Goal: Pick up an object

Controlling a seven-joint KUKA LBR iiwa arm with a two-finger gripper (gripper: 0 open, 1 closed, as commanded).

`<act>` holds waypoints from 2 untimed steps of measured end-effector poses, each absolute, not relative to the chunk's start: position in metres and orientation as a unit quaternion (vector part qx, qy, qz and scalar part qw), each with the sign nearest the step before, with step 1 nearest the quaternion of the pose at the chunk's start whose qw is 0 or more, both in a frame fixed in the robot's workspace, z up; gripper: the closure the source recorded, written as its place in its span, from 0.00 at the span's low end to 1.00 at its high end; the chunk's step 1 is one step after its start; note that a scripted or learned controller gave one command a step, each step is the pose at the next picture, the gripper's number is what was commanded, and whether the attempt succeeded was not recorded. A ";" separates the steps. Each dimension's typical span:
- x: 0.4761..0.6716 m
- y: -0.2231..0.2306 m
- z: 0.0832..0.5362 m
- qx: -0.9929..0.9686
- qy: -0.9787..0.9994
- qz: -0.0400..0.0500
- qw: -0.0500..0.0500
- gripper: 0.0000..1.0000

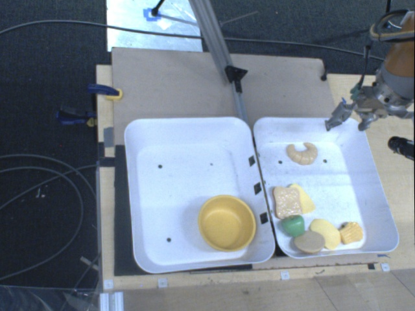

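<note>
Overhead, the end effector (351,116) hangs spread above the right bin's (373,167) far rim.

Dark carpet floor (52,57) surrounds a tan wooden bench (175,83). Black cables (39,193) loop over the floor at 9 o'clock. Blue and yellow clamps (91,105) grip the bench edge at 10 o'clock. A grey metal pole (211,28) slants from 12 o'clock, beside a bright floor patch (142,15) with blue tape (152,13)
</note>
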State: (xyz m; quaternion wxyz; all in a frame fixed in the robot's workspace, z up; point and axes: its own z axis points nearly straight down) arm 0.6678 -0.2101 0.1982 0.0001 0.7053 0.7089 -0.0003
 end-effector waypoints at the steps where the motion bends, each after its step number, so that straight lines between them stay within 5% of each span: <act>1: 0.676 -0.206 0.152 0.704 0.710 0.000 0.000 0.00; 2: 0.679 -0.211 0.110 0.704 0.710 0.000 0.000 0.00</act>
